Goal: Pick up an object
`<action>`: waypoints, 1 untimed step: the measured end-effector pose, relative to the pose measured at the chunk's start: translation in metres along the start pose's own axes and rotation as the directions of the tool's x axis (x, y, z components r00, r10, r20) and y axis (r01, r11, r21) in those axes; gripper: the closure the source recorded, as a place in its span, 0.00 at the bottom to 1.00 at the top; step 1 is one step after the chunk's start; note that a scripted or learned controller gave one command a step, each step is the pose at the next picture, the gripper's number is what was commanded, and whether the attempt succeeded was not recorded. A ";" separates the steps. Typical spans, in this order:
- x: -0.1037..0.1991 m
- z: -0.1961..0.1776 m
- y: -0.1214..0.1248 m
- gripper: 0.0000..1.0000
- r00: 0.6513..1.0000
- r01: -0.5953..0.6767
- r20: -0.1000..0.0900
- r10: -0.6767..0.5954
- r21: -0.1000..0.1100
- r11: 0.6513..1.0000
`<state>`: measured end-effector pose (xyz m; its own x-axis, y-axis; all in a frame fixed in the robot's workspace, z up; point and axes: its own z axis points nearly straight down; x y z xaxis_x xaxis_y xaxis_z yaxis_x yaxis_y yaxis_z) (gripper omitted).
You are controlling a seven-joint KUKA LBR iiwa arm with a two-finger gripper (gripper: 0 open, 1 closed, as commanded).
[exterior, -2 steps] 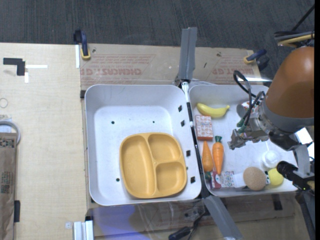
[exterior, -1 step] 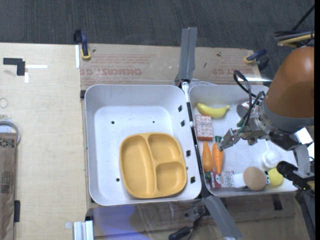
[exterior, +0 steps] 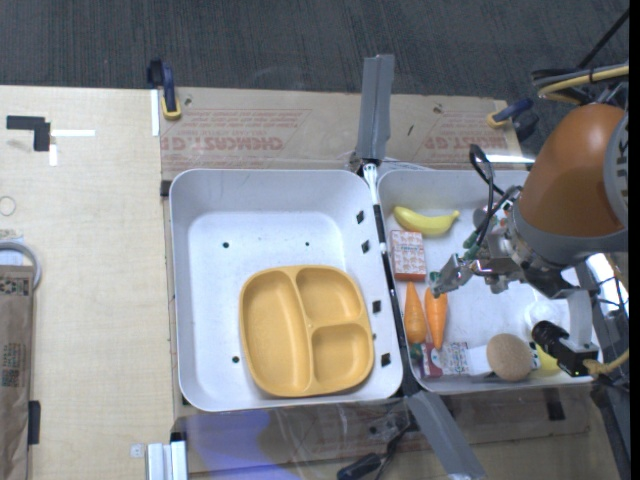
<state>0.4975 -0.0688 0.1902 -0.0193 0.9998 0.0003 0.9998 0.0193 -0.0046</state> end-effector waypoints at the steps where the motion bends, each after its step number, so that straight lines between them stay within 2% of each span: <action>1: -0.027 0.099 -0.017 0.00 1.000 0.006 0.002 -0.006 -0.002 1.000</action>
<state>0.4810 -0.0957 0.0909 -0.0252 0.9997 -0.0017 0.9997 0.0252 -0.0024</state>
